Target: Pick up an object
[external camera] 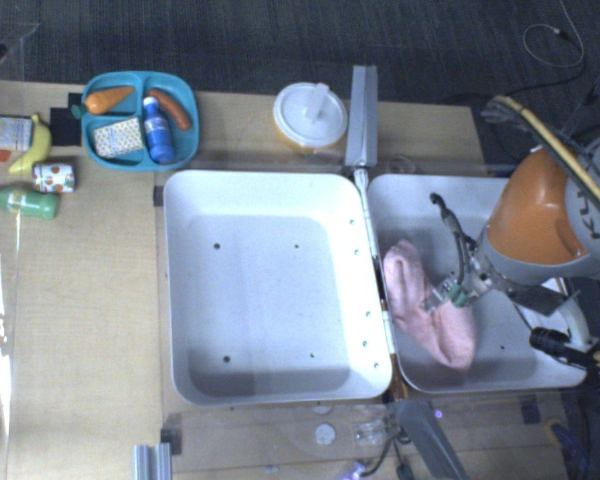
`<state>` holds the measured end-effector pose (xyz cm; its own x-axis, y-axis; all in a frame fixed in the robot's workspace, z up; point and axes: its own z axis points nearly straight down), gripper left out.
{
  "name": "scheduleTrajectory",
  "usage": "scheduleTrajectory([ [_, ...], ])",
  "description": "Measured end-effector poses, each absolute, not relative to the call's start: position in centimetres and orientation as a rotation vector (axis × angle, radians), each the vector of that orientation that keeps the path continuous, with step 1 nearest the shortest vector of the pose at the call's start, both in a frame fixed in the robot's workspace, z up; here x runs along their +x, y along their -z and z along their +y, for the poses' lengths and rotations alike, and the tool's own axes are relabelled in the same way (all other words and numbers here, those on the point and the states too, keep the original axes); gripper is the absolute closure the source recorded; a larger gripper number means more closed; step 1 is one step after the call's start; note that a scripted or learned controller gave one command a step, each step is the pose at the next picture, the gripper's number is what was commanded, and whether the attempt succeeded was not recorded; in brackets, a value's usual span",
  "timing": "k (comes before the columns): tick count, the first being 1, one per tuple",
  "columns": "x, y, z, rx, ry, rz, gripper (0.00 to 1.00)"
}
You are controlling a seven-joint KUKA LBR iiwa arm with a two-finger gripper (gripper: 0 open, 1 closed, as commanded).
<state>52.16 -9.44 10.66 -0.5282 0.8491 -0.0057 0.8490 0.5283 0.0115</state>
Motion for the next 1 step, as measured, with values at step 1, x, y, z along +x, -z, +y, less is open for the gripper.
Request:
scheduleTrajectory([
  [1,59.68,-18.53,-6.42,1.678,-0.003,2.651,1.00],
])
